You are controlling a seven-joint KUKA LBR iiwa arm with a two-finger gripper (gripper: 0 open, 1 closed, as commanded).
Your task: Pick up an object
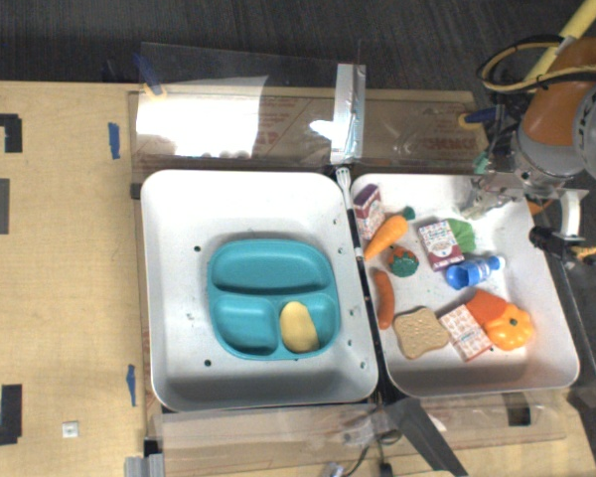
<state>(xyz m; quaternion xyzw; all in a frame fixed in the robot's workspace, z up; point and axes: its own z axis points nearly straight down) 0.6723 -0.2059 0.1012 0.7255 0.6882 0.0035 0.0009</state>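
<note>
1. Left bin (pixel 169 266): it has a teal divided tray (pixel 273 296) sitting in it, with a yellow potato-looking thing (pixel 298 326) in the tray's lower right section. Doesn't look like the action is here.
2. Right bin (pixel 546 361): this is where the pile is. Carrot (pixel 387 235), sausage (pixel 383 298), slice of bread (pixel 421 332), a couple of small cartons, blue bottle (pixel 474 270), orange pepper (pixel 502 321). All of it lies flat on the bin floor, so I'd say nothing is picked up yet.
3. Orientation, if it goes for a long one: the carrot runs diagonally with its tip toward the lower left, the sausage runs nearly straight up and down the view, and the bottle lies roughly sideways.
4. Gripper (pixel 482 199): over the top right corner of the right bin, above a bare patch. Honestly can't tell its state, too blurry. Nothing visibly in it. Basically the whole pick is left to do.
</note>
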